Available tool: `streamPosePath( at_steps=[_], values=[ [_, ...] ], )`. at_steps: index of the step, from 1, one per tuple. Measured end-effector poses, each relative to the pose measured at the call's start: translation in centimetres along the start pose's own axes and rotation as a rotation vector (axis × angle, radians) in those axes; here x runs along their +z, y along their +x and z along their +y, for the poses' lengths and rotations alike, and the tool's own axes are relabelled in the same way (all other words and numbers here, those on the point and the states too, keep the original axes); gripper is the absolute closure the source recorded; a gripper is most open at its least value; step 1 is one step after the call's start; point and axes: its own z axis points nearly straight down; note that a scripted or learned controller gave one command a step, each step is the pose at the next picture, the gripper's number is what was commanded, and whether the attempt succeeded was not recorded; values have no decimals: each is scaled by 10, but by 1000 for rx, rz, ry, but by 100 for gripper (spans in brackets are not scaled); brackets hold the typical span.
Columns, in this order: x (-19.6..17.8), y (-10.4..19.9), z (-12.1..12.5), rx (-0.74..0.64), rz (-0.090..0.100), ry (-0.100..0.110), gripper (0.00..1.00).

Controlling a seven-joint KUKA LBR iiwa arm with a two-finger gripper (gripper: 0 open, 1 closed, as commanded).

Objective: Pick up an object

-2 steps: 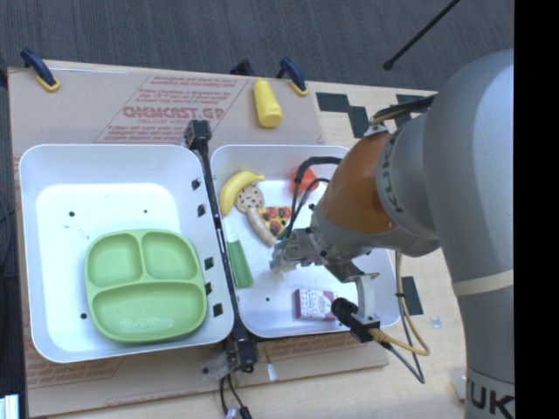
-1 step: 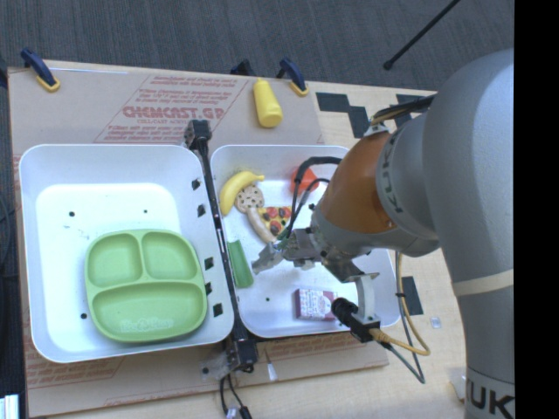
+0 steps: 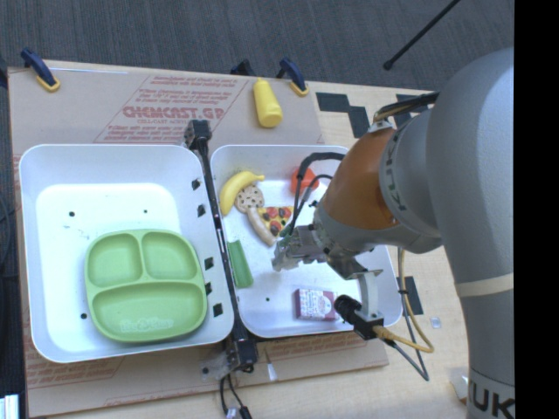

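My gripper [image 3: 286,256] hangs over the middle of the right bin [image 3: 262,317], under the grey wrist with its orange band. Just to its upper left lie a pizza slice [image 3: 272,221], a cookie [image 3: 249,197] and a yellow banana [image 3: 234,187]. A green stick [image 3: 239,263] lies along the bin's left wall. A pink box [image 3: 314,304] sits near the front wall, below the gripper. A red object [image 3: 303,180] peeks out beside the arm at the back. Nothing is visibly held.
The left bin [image 3: 44,190] holds a green divided plate [image 3: 144,285]. A yellow cylinder [image 3: 267,103] lies on the cardboard behind the bins. Blue clamps [image 3: 39,68] grip the bench's back edge. Cables run by the right bin's front corner.
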Motion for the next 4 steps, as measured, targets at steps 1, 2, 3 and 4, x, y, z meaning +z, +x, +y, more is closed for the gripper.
streamPosePath(
  at_steps=[1,2,3,4],
  values=[
    [-93,-36,-30,11,-2,-8,100],
    [-86,-79,-32,12,-2,-7,100],
    [-95,-100,37,10,-2,-8,100],
    [-87,-94,2,9,-1,-5,100]
  ],
)
